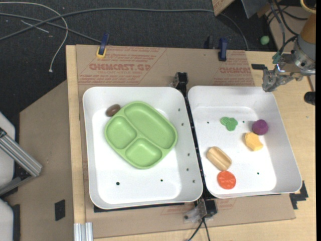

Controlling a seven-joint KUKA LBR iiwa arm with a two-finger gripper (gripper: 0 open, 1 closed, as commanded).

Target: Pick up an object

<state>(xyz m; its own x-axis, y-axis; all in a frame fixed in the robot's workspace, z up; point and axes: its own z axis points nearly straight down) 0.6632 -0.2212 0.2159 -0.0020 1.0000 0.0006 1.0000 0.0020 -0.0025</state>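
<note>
My gripper (273, 79) hangs at the far right of the scene, just past the far right corner of the right bin (288, 149). It is too small and cluttered in the view for me to tell how wide it stands, and I see nothing in it.

The right bin holds five small things, well apart from my gripper. A green leafy piece (229, 123) lies toward the far side. A purple piece (260, 127) sits right of it, with a yellow piece (254, 141) just on its near side. A tan bread roll (218, 157) lies near the left wall, and a red round piece (226, 179) sits just nearer than that.

In the left bin (95, 149) a green divided plate (141, 134) rests tilted, a small brown piece (113, 110) at its far left edge.
</note>
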